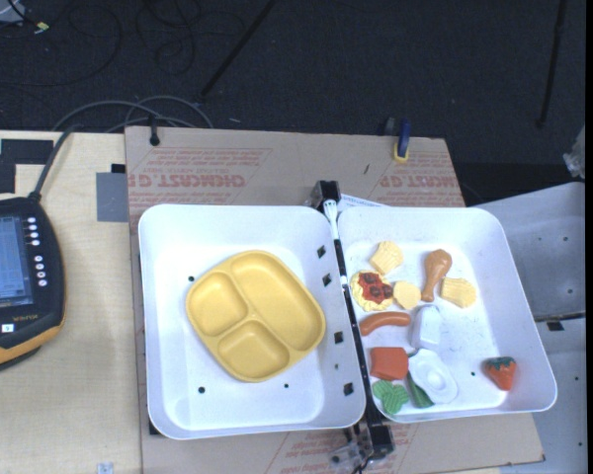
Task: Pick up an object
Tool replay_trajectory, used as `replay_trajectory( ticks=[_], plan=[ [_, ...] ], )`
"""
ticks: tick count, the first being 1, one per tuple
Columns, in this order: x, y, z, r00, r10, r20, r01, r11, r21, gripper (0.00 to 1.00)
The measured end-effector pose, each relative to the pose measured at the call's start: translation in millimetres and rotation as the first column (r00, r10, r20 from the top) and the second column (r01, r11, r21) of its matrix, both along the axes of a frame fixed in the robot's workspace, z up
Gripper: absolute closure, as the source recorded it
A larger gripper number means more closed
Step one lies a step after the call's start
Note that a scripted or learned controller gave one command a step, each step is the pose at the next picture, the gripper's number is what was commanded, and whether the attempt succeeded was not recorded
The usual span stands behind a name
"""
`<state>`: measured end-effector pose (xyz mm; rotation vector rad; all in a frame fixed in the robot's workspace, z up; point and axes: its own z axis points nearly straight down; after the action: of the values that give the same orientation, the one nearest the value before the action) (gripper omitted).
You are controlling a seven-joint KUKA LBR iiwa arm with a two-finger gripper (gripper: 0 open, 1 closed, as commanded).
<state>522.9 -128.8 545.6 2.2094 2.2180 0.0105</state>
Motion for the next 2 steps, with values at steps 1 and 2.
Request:
replay_trajectory(
  ticks=[1,2],
  plan=[
    [-41.6,-43.3,-111.2,1.0,-0.009,-0.027,0.009,1.0,0.005,1.0],
    [-30.4,-27.2,-3.1,1.0,-0.002,-0.005,0.002,1.0,0.0,1.0]
  ],
)
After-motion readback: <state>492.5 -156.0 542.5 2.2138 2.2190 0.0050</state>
